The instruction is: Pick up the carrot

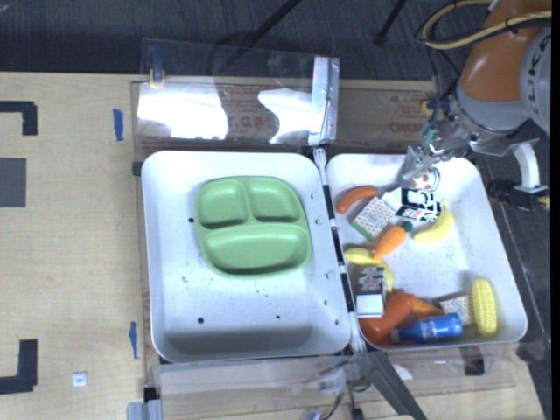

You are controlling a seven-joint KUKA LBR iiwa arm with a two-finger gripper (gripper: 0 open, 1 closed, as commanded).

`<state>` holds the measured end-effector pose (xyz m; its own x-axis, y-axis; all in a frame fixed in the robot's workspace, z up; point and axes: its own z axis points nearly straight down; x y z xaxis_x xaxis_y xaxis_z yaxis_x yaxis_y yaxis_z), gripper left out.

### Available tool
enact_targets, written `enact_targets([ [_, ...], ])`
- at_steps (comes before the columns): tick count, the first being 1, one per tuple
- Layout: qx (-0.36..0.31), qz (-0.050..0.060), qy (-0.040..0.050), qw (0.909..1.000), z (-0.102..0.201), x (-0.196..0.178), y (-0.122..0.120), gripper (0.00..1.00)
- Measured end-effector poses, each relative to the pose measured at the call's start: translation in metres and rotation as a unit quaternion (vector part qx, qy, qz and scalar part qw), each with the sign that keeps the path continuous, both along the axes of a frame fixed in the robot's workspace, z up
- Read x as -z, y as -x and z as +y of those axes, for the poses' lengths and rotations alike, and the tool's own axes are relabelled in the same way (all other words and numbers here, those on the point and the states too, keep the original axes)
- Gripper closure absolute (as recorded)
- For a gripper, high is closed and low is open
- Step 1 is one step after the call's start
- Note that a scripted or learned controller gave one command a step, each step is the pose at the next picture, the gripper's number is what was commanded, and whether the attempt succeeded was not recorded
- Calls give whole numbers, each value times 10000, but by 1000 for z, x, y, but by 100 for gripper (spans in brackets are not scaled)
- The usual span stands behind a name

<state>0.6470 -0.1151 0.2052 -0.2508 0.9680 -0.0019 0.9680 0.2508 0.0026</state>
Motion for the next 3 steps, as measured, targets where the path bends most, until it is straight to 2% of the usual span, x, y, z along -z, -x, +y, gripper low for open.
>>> enact_targets([
  [1,-2,4,0,10000,0,0,0,0],
  [2,-1037,-115,37,9945,-12,89,42,0],
  [3,-718,19,-11,9974,6,75,86,0],
])
